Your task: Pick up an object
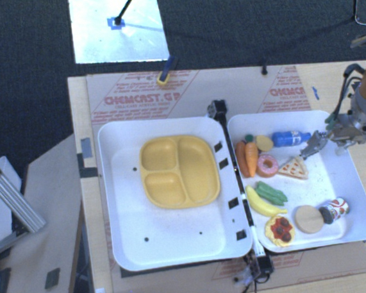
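So the tool [316,144] hangs over the right bin's [358,190] upper right part, fingers look spread a bit with nothing between them. Closest grabs are the pizza slice [293,169], just down-left of the tips, and the blue bottle [290,139], just left, its long axis lying left-right and the cap end nearest the tool. I'd guess the slice. Donut [266,165] and carrots [247,157] sit further left

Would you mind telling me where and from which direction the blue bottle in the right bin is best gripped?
Probably from above, across the middle of the blue bottle. It lies on its side, long axis left-right, so fingers should close front-to-back. The gripper is already by its right end.
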Controlling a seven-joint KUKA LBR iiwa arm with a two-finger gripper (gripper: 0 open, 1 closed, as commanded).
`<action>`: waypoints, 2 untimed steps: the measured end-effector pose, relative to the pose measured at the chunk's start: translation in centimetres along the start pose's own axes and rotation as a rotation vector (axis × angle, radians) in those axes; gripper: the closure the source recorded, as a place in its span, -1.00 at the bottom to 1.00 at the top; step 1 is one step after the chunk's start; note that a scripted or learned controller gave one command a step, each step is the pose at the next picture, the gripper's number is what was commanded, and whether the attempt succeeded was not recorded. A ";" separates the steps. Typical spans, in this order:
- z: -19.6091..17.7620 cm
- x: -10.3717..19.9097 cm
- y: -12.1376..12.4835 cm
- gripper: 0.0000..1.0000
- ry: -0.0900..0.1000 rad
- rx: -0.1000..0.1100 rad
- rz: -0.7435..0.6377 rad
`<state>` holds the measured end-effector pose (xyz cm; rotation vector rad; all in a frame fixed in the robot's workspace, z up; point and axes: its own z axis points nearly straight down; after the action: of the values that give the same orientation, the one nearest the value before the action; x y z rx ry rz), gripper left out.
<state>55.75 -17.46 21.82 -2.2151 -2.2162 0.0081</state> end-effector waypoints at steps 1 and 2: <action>-0.6 0.0 0.3 -1.00 -0.003 -0.011 -0.002; 5.6 0.1 -0.2 -1.00 -0.001 -0.007 -0.001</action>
<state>55.50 -17.35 16.26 -2.2184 -2.2212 0.0019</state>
